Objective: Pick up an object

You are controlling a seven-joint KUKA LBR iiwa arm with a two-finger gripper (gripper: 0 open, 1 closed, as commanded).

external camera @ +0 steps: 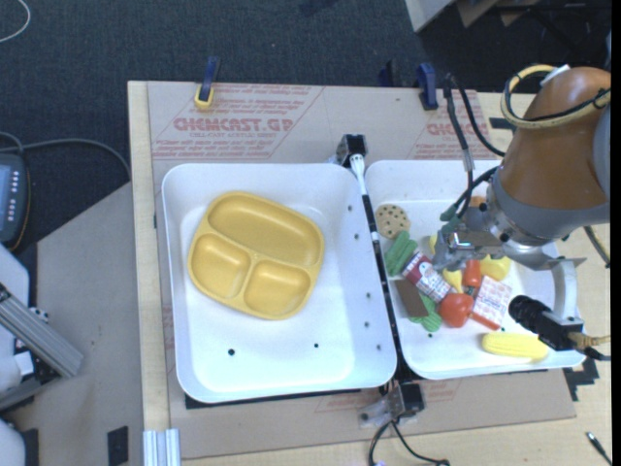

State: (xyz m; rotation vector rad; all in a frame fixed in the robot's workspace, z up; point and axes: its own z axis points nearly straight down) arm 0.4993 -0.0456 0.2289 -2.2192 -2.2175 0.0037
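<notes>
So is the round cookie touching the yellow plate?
Apart. The camera view shows the cookie in the right bin and the yellow plate in the left bin.

The grey arm point(568, 153), with its orange band above the wrist, reaches in over the right bin point(427, 175). Its wrist points steeply down, and the gripper point(458, 252) hangs low above that bin's middle.

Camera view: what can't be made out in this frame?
- Gripper: the arm's wrist blocks it, so its contact with the toy pile is unclear.
- Pile items: overlapping and small, several unidentifiable.
- Right bin: far side covered by the arm.
- Divided yellow plate: fully visible.
</notes>
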